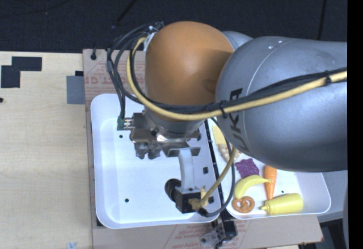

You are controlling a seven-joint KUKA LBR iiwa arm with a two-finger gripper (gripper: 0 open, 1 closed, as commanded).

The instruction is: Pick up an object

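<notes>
- To my judgement nothing is picked up yet: the gripper hangs low over the left bin, and I cannot tell if it is spread or closed.
- The banana, carrot and yellow bottle lie in the right bin, close together near its front rim.
- The wall between the bins must be crossed, and there is little room among these objects.

Smooth grey rounded metal arm link, bearing white block lettering; glossy orange dome-shaped wrist band; a thin yellow cable looped around it; black cables bundled alongside; grey metal fittings beneath.
</notes>
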